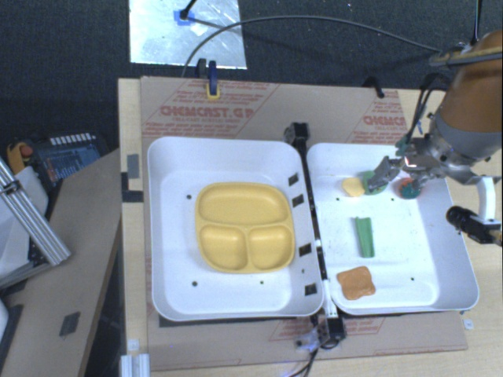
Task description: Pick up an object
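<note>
Several small items lie in the right bin [440, 289]. A pale yellow lump [352, 186] is at the far left, a green stick [364, 236] in the middle, and an orange-brown flat piece [356, 282] near the front. A small red and teal item [409, 188] sits at the far side. My gripper [391, 182] hangs low over the far part of this bin, open. One finger [378, 176] is right next to the yellow lump and the other is by the red and teal item. Nothing is between the fingers.
The left bin [169, 210] holds a yellow divided plate [242, 225]. A black divider [308, 210] with clips separates the two bins. Cables run across the dark floor behind the bench, and grey equipment stands at the left.
</note>
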`<action>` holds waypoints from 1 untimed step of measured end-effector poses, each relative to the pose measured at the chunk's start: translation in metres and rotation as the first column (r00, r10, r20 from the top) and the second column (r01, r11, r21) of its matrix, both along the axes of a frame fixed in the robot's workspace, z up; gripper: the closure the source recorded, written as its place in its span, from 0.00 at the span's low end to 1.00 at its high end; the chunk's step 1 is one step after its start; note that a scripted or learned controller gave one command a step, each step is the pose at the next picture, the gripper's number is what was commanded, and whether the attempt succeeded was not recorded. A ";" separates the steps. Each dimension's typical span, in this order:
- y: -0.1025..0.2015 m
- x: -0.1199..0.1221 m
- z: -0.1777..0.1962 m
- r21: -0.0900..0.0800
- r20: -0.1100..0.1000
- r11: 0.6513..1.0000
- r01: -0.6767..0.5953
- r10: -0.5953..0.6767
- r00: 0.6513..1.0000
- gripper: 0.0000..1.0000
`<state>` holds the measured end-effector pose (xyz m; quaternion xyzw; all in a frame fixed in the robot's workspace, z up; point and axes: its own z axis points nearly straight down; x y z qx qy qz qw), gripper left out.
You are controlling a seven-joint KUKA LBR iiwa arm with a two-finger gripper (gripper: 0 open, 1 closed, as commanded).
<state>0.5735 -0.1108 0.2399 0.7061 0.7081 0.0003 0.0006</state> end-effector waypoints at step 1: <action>0.002 0.001 -0.063 0.001 -0.005 1.000 0.002 -0.002 1.000 0.00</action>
